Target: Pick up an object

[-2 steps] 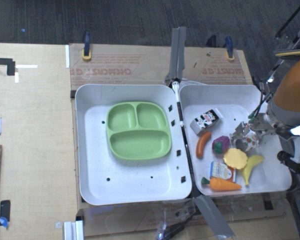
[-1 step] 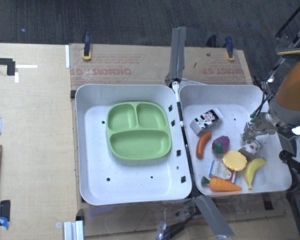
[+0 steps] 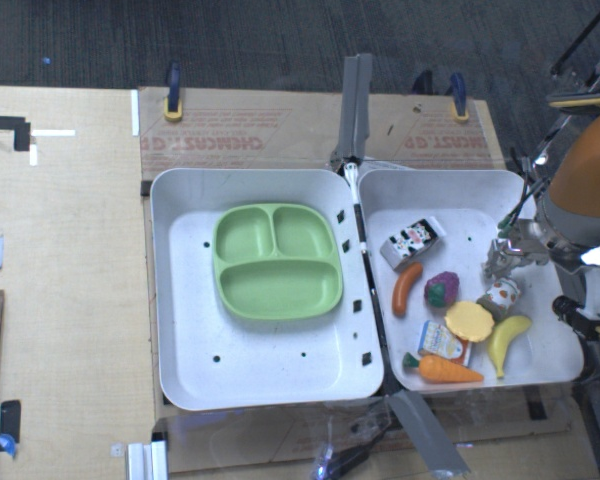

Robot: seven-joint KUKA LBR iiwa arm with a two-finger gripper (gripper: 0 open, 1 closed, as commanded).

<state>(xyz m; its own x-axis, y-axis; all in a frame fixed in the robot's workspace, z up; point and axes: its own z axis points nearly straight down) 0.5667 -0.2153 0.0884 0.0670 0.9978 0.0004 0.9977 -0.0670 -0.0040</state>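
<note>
green plate (image 3: 277, 261), yellow banana (image 3: 507, 342), orange carrot (image 3: 450, 370), white bins (image 3: 180, 298)

One fixed camera looks down at a slant from above the tabletop (image 3: 60, 268), far enough to take in both bins (image 3: 180, 368); the fingers (image 3: 502, 268) sit at frame right.
</note>
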